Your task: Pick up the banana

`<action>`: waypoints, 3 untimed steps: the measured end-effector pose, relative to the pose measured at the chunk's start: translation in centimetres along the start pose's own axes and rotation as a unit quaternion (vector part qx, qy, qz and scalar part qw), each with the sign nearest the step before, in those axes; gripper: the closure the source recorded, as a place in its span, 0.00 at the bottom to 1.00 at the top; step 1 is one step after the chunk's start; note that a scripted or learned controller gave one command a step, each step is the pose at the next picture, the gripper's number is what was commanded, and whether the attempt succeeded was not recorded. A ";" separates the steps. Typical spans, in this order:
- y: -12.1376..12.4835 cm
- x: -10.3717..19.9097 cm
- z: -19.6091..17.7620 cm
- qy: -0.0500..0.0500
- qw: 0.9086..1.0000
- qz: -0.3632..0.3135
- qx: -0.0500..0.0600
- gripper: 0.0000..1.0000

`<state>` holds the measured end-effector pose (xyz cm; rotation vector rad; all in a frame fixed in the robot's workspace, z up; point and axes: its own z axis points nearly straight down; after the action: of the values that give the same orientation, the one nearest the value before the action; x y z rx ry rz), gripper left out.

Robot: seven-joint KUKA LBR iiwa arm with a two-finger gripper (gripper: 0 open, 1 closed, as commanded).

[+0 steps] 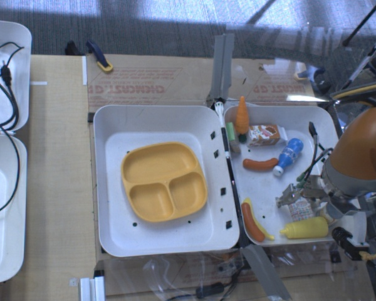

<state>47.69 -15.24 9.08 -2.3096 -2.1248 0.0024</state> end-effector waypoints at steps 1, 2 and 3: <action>0.4 -4.1 -0.1 -0.001 0.998 -0.062 -0.001 0.00; 0.5 -5.1 -0.1 -0.001 0.970 -0.243 -0.001 0.00; -0.2 3.1 0.0 0.000 0.967 -0.256 -0.001 0.00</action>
<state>47.75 -12.11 9.13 -1.6886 -2.6470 0.0004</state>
